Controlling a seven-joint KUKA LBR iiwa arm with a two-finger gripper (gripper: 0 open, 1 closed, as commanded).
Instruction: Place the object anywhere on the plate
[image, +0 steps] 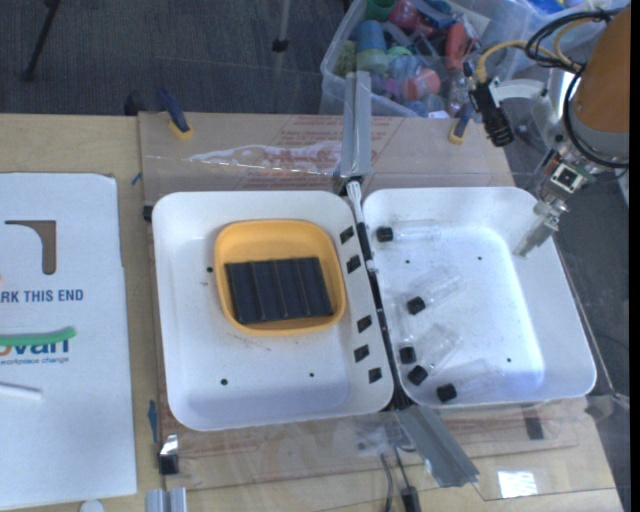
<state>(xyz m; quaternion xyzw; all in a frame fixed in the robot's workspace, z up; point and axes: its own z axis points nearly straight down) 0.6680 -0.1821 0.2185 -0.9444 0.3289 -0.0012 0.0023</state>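
A yellow plate (232, 247) with rounded corners sits in the left white bin (190, 380). A black ribbed rectangular object (278, 290) lies flat on it and covers most of its middle. My gripper (540, 228) hangs at the upper right edge of the right bin (560, 330), far from the plate, below the grey arm with its orange band (605, 70). Nothing shows in the gripper.
Several clear vials with black caps (430, 295) lie scattered in the right bin. A row of black clips (362, 300) runs along the divider between the bins. A clear tub of colourful items (420, 50) stands behind them. A white printed sheet (60, 330) lies at the left.
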